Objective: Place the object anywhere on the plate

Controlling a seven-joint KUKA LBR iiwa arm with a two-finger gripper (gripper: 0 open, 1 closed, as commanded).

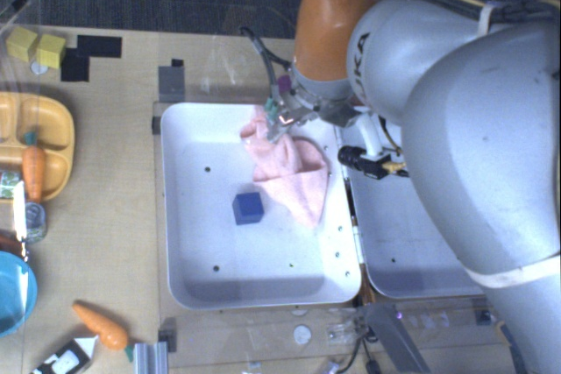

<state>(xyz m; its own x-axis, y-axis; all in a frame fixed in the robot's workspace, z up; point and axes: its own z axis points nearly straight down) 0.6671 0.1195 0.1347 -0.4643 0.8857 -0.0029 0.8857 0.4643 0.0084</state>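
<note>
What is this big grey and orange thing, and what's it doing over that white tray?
It is a robot arm, seen by one camera fixed above the bench, looking down at a slant. The arm reaches in from the right. At its end is a tool for grasping, now at the top of a pink cloth in the left white bin. The cloth looks pulled up there, but I cannot tell if it is gripped. A blue cube lies beside the cloth. On the bench to the left are a yellow tray and two toy carrots.
</note>
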